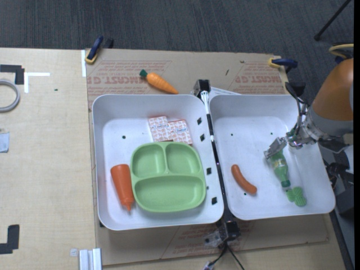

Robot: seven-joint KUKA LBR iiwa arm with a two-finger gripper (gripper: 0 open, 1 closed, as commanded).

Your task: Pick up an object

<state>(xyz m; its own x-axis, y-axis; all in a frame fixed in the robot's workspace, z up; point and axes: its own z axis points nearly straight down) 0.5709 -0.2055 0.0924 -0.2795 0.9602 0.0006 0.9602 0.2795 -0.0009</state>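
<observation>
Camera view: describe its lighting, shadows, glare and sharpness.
Camera view: even, soft overhead light; faint shadows under the green plate and sausage; no harsh glare on the white bins; mildly soft overall, with the translucent green bottle below the gripper hardest to make out against the white.

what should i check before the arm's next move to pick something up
1. End effector over the right bin: ok.
2. Green bottle right below the end effector: ok.
3. Bottle between the fingers: cannot tell.
4. Sausage apart from the bottle: ok.
5. Bottle clear of the bin's right wall: ok.
6. Bottle upright: not ok, it lies flat.
</observation>
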